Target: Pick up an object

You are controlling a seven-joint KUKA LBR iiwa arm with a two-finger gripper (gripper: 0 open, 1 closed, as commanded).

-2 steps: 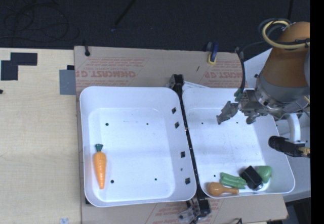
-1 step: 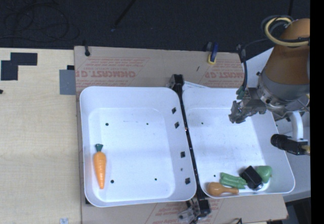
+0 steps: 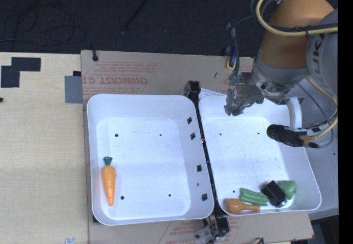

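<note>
Your gripper [image 3: 238,106] hangs over the far rim of the right bin [image 3: 248,138], and from this slanted overhead angle you cannot tell whether it is released or clenched; nothing can be seen in it, so treat it as carrying nothing. Directly beneath and just ahead of it there is only bare white floor, which is your first risk: a descent from here would likely meet nothing. The nearest candidates sit well away from the hand, bunched in the bin's corner closest to the camera: a green pod-like toy [image 3: 253,196], a black block [image 3: 274,193] leaning over it, a rounder green piece [image 3: 287,187] touching the block on the other side, and an orange-tan pear-shaped toy [image 3: 241,206] pressed against the wall. They look small, smooth and rounded, probably plastic play food, though the cluster is too tight to say for certain which overlaps which. That crowding is your second risk: the hand could strike the bin wall, straddle two items at once, or squeeze a curved one so it slips out. Farthest from the hand, across the divider in the left bin [image 3: 138,127], a toy carrot [image 3: 108,180] lies alone, orange with a dark green top, clear of neighbours but near the wall.
</note>
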